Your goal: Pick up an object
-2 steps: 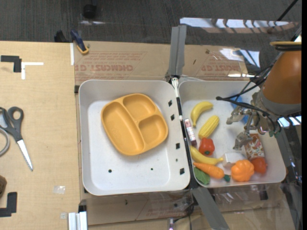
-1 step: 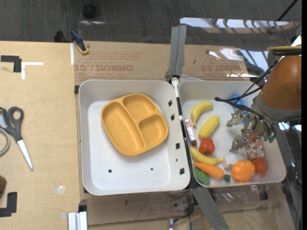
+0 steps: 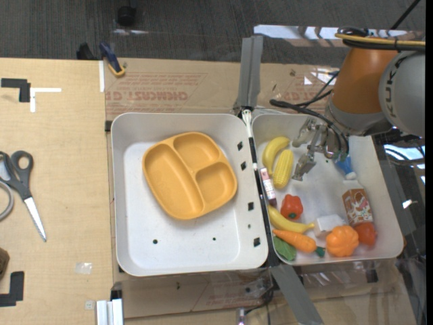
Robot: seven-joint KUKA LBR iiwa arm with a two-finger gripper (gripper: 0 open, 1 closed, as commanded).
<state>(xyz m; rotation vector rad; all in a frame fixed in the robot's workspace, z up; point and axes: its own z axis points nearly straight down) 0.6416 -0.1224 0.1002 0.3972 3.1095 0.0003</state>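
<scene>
Gripper (image 3: 306,156) hangs over the right bin (image 3: 385,181), fingers parted and grasping nothing; corn cob (image 3: 282,168) just left, red pepper (image 3: 291,207) below it.

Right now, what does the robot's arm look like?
The arm is thick and round, grey with a big orange band above the wrist. Part of some dark lettering shows on the grey shell. A black cable loops beside it. At the tip sits a small silvery metal pincer with thin fingers.
</scene>
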